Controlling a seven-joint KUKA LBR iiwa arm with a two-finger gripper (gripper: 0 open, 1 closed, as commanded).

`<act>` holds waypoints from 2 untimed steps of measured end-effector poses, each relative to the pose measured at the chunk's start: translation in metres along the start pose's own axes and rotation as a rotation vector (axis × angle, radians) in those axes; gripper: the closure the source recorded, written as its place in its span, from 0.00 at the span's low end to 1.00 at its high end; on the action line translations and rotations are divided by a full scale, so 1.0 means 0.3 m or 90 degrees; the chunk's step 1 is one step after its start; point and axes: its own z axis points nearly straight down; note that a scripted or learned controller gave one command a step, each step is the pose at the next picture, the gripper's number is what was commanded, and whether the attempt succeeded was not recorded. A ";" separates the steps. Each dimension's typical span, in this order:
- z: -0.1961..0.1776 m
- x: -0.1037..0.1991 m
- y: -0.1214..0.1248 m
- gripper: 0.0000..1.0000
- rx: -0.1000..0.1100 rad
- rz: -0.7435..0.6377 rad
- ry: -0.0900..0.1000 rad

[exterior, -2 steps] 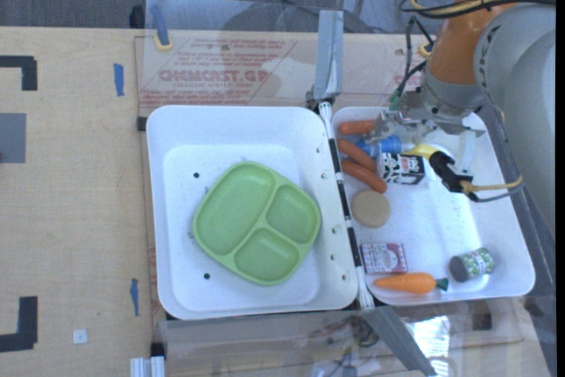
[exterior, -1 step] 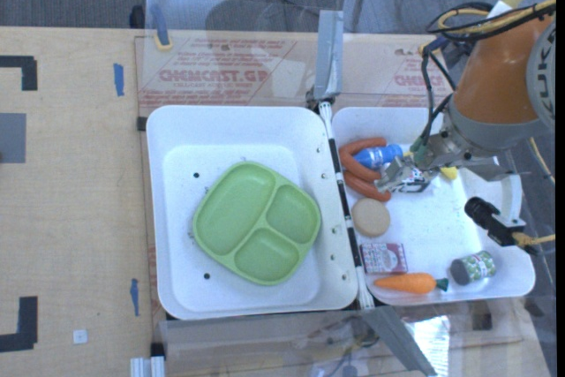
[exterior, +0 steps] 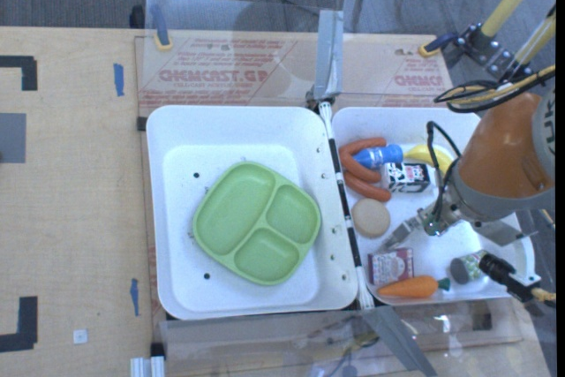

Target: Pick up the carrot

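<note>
Crowded right bin (exterior: 521, 274): gripper (exterior: 422, 225), fingers apart and empty, may nudge the packet (exterior: 392, 265) instead of the carrot (exterior: 409, 287) beside it.

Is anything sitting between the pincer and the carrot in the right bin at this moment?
Nothing visible blocks it. The pincer hangs over bare bin floor, and the carrot lies below it in the view, along the right bin's near wall. A small red packet lies just beside the carrot, off the direct line.
</note>
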 end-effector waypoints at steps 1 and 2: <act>0.007 -0.199 0.328 0.00 0.010 -0.058 0.007; 0.003 -0.232 0.323 0.00 0.029 -0.335 0.014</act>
